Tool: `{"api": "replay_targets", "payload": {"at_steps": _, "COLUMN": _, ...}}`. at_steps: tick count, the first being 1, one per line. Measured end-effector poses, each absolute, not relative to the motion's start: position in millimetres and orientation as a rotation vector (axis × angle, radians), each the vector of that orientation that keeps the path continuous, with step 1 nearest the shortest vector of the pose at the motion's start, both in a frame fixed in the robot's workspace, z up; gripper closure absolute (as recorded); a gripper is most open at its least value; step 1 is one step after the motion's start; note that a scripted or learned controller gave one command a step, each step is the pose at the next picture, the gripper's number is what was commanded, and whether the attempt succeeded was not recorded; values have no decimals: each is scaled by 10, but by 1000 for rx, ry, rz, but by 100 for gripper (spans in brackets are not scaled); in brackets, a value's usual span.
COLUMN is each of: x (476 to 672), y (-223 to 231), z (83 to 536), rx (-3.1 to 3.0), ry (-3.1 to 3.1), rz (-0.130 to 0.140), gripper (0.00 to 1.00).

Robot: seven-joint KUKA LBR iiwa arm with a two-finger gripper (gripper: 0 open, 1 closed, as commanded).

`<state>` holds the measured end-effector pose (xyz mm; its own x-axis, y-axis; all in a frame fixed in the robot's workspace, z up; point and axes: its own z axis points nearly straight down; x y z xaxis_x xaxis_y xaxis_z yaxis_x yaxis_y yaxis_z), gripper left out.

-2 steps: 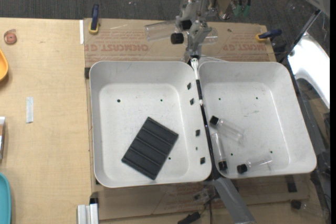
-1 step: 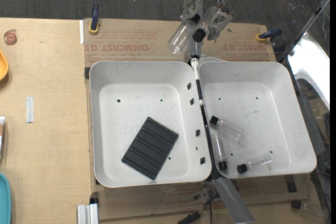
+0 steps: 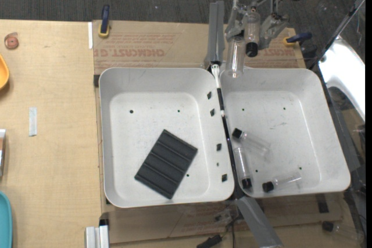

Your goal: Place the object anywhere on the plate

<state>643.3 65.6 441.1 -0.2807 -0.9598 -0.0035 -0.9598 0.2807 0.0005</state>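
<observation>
The gripper point(image 3: 251, 38) hung above the back rim of the right bin point(image 3: 325, 125); a clear tube with a black cap point(image 3: 235, 61) sat between its fingers, pointing down, so the gripper was closed on it. The plate point(image 3: 167, 163), a dark ridged slab, lay tilted in the left bin point(image 3: 116, 125), near the front; it was well apart from the gripper and the held tube. Three more clear tubes point(image 3: 253, 142) lay in the right bin, near its front left corner.
</observation>
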Motion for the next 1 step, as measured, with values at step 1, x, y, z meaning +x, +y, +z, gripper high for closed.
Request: {"api": "replay_targets", "payload": {"at_steps": 1, "x": 6312, "y": 284, "z": 4411, "rx": -2100, "ry": 2333, "rz": 4, "gripper": 100}}
